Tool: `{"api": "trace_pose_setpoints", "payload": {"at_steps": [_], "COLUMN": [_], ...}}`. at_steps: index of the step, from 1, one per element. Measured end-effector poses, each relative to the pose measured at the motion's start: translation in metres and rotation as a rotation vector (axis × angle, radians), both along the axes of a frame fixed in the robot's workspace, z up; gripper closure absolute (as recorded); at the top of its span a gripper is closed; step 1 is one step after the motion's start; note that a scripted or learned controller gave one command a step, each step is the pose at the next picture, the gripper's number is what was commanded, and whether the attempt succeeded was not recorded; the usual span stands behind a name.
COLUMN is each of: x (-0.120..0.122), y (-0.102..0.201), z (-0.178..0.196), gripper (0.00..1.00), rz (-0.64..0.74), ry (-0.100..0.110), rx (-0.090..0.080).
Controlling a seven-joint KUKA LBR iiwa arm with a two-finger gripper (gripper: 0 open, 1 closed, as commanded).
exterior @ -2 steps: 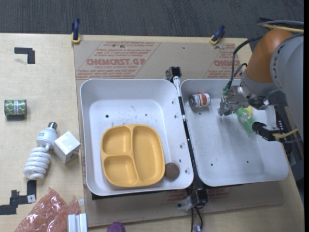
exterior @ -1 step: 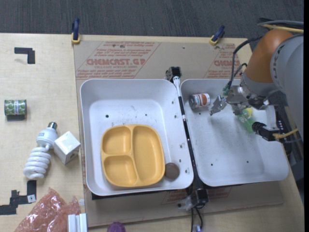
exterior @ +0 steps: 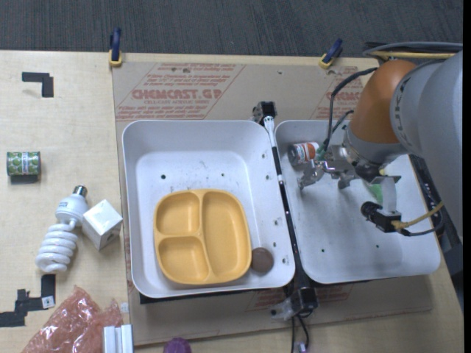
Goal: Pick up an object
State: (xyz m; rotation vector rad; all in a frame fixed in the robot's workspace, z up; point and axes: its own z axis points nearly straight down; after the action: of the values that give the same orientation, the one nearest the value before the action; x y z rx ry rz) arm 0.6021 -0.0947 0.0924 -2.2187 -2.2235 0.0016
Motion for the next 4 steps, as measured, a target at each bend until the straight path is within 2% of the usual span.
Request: {"api": "trace_pose_setpoints", "payload": {"at_steps": [1, 2, 3, 4], "x": [0.001, 0.057, 0.057, 0.057], "y": [0.0, -0.091, -0.091, -0.039], "z": [0.01, 0.036, 0.036, 0.001], "gripper": [1.0, 1.0, 0.0, 0.0], "rz": [0.002, -0.001, 0.0, 0.0], "ry": [-0.001, -0.003, -0.003, -0.001], "rx": [-0.001, -0.001, -0.001, 0.0]}}
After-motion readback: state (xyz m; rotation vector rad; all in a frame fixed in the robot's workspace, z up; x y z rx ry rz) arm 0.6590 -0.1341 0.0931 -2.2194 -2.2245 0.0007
